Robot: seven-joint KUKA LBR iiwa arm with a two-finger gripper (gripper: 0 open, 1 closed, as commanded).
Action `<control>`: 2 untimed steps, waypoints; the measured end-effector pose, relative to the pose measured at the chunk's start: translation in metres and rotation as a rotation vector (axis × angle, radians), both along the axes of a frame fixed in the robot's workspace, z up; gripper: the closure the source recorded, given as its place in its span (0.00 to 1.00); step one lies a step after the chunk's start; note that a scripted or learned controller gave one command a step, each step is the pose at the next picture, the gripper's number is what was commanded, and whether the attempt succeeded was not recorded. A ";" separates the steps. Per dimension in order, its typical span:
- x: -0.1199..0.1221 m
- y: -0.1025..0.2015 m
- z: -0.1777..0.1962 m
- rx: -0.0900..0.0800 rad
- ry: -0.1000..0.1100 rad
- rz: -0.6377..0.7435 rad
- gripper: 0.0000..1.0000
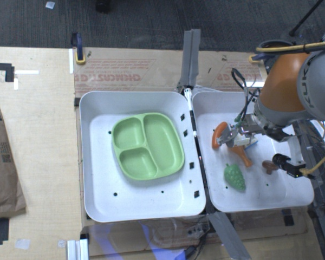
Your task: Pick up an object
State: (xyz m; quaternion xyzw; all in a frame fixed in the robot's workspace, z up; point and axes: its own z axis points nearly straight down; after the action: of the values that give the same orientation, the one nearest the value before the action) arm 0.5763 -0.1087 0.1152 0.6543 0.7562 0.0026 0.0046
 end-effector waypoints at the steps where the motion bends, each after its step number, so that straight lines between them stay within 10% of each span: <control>1: 0.015 0.012 -0.012 -0.002 -0.016 0.029 0.00; 2: 0.010 0.010 -0.012 -0.007 -0.016 0.115 0.00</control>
State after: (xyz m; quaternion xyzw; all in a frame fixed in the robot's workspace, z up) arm 0.5864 -0.0982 0.1027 0.6097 0.7925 0.0057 0.0128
